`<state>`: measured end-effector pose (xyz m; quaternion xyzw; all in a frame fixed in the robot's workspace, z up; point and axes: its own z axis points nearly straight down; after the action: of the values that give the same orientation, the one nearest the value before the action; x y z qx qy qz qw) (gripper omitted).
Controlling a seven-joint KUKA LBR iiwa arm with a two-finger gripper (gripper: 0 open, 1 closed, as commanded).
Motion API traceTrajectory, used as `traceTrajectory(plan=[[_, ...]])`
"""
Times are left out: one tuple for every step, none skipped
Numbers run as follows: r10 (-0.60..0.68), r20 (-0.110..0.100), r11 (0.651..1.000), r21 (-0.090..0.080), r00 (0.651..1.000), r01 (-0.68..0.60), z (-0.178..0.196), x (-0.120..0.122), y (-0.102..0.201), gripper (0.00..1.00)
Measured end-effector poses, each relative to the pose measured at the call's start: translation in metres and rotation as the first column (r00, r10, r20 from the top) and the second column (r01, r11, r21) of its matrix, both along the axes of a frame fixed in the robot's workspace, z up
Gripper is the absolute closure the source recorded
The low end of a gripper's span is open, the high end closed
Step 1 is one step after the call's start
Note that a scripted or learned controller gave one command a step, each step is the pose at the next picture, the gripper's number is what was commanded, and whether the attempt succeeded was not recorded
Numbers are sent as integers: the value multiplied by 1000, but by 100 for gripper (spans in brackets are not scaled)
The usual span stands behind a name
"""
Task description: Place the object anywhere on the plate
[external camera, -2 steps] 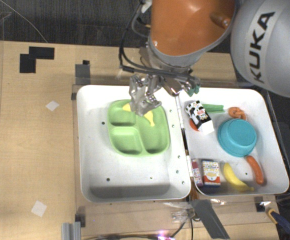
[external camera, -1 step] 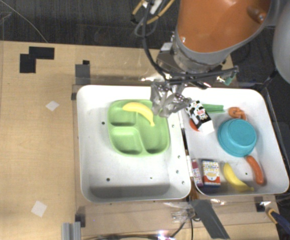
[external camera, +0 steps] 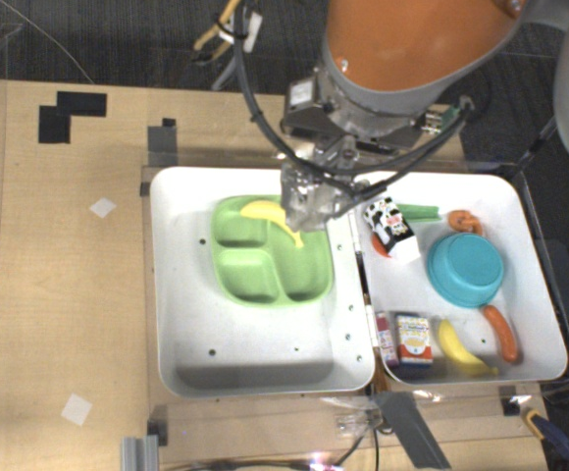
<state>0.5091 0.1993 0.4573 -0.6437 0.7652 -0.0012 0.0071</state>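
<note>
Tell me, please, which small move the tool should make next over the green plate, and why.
Probably a small lift straight up, to check the result. The tool is low over the back right of the green plate in the left bin, and a yellow banana lies there, partly under it. Whether the banana is released cannot be seen, so rising a little would show it.
</note>
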Motion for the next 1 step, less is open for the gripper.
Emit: traceTrajectory(plan=[[312, -1, 950, -4, 950, -312, 30, -21, -3, 100]])
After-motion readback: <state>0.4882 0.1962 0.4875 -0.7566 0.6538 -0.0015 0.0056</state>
